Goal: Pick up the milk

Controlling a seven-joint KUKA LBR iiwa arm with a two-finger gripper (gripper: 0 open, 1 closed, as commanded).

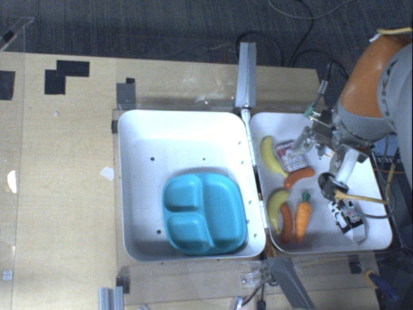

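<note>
Camera view shows the arm [374, 89] reaching in over the right bin [381, 241], its gripper [303, 144] low above the bin's far part. Whether it is open or closed I cannot tell. The milk [347, 217], a small white carton with dark print, lies on its side in the near right corner of that bin, well apart from the gripper and not lifted, so the pick looks not yet done: the gripper would have to reach the carton, close on it and raise it. Around it lie a banana [272, 156], a pink packet [288, 154], a sausage [299, 177], a carrot [302, 216] and a second banana [276, 209]. A dark part of the arm sits just beside the carton. A blue tray [205, 213] rests in the left bin [148, 134].
</note>
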